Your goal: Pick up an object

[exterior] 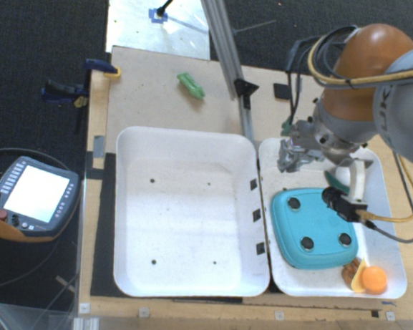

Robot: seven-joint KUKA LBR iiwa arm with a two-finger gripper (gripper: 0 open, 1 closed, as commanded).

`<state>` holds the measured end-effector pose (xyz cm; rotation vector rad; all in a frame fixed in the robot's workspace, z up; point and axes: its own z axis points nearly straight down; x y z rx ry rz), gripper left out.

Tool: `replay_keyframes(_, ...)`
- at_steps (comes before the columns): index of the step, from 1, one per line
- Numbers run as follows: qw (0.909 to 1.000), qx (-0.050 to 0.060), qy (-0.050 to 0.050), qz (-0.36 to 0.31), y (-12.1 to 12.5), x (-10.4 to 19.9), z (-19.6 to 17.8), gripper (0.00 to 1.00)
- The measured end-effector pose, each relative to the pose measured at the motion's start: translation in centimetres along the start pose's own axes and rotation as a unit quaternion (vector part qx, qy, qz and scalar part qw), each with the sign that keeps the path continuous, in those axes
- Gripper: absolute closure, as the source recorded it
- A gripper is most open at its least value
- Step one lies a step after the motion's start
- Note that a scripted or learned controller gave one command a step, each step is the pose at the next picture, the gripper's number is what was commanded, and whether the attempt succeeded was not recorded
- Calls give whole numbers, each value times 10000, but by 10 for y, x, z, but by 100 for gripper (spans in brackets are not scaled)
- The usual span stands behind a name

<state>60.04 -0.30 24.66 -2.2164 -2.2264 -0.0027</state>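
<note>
My gripper (pixel 292 159) hangs over the far left corner of the right bin (pixel 396 213), just beyond the far edge of a teal plate-like object (pixel 312 231) that lies flat with three black feet on it. An orange ball (pixel 374 279) rests in the bin's near right corner, touching a small brown piece (pixel 351 270). A sliver of something green (pixel 334 180) peeks out from under the wrist. Nothing is seen held in the gripper.
The left bin (pixel 181 209) sits beside the right one, with a shared wall between them. A green object (pixel 190 85) lies on the bench behind the left bin. A slanted metal pole (pixel 227 47) rises behind the bins. A teach pendant (pixel 27 199) lies off the bench at left.
</note>
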Motion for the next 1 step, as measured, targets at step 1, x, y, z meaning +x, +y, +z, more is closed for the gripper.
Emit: replay_keyframes(1,10000,-1,1,-2,9,53,-5,100)
